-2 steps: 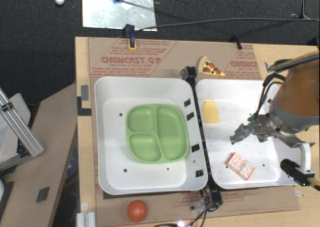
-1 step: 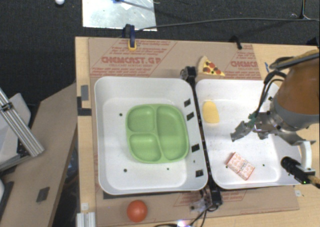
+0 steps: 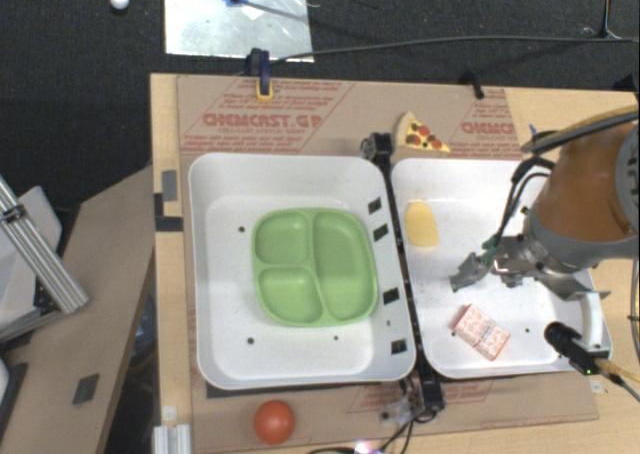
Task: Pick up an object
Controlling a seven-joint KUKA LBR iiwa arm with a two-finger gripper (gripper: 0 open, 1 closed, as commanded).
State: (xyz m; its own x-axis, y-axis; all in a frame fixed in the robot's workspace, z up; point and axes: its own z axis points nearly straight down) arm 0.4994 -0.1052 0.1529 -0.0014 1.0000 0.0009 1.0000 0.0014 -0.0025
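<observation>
The claw (image 3: 468,273) hangs in the right bin (image 3: 440,182); whether it is open or closed, I cannot tell. Just below lies the pink packet (image 3: 481,331), above-left the yellow piece (image 3: 421,224). Centre squarely over one before descending.

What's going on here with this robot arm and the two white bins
A grey and orange robot arm reaches in from the right over the right bin, its end effector low above the bin floor. It hangs between a yellow object and a pink patterned packet, with nothing visibly held. The left bin holds a green divided plate. Outside the bins, a toy pizza slice lies on the bench behind them and an orange-red ball in front.
</observation>
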